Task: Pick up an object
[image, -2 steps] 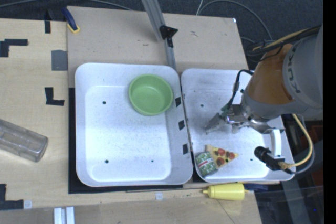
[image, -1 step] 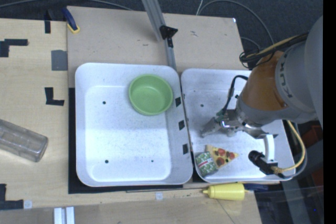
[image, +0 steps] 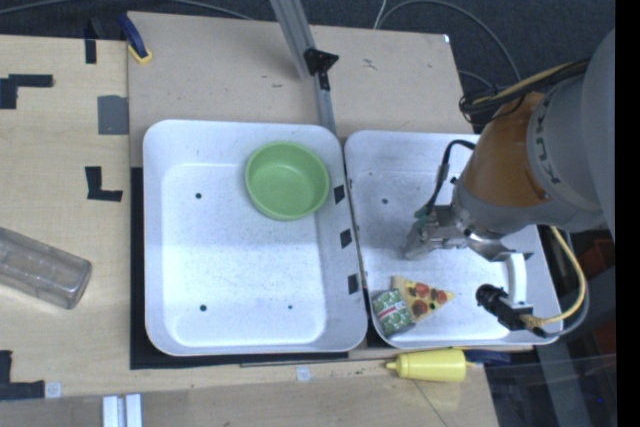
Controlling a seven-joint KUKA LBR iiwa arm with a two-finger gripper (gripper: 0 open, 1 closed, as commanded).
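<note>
Near edge of the counter [image: 90, 245]: yellow bottle [image: 432, 366] lying on its side, just outside the right bin [image: 375, 165]. Inside that bin's near corner, green packet [image: 392, 312] touching pizza-slice toy [image: 425, 296]. Pincer [image: 422, 243] hangs just beyond them, over bare bin floor, holding nothing; finger spread, cannot tell. Nearest target, the slice, lies toward the near rim from the pincer, long axis running left-right. Farther off, green bowl [image: 287, 180] in left bin [image: 175, 215].
</note>
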